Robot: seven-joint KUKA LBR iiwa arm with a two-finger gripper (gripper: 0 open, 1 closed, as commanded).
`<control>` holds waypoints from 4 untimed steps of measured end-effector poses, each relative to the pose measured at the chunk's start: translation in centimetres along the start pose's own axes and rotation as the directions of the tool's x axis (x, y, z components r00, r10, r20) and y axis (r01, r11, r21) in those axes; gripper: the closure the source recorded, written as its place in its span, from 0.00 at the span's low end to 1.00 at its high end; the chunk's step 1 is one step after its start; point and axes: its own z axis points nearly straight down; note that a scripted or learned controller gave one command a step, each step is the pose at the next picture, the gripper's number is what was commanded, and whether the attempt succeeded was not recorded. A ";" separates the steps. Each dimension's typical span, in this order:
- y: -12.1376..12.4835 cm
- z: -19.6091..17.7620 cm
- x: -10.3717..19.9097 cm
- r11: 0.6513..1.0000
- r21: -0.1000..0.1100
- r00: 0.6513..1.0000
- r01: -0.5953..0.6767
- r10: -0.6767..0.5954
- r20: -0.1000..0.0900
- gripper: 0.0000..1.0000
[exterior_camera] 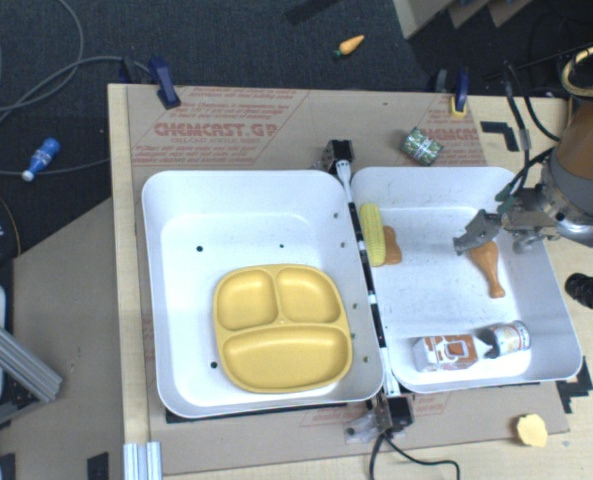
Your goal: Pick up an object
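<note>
Far left, in the left bin (166,208): a yellow divided plate (281,328), flat, not the nearest candidate. Past the shared wall, in the right bin (446,183): a corn cob (371,233) hard against that wall, lengthwise along it. Farther right, mid-bin: a brown toy drumstick (491,270), with the gripper (479,236) just over its upper end.

Looks like the approach step, lining up on the drumstick, nothing lifted yet. Cannot tell whether the pincer stands apart or together.

Long axis of the drumstick: nearly front to back, slightly slanted; thick end up toward the gripper, thin end toward the near right. Next, probably: drop straight down, straddle across that axis, close. At the near wall: a bottle (471,348) on its side, well clear.
</note>
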 end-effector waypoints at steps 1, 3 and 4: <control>2.6 7.8 -5.8 1.000 0.006 1.000 -0.004 0.004 0.001 0.00; 4.0 11.8 -7.0 1.000 0.000 1.000 0.002 -0.002 -0.002 1.00; 7.4 11.2 0.9 1.000 -0.003 1.000 0.008 -0.008 -0.001 1.00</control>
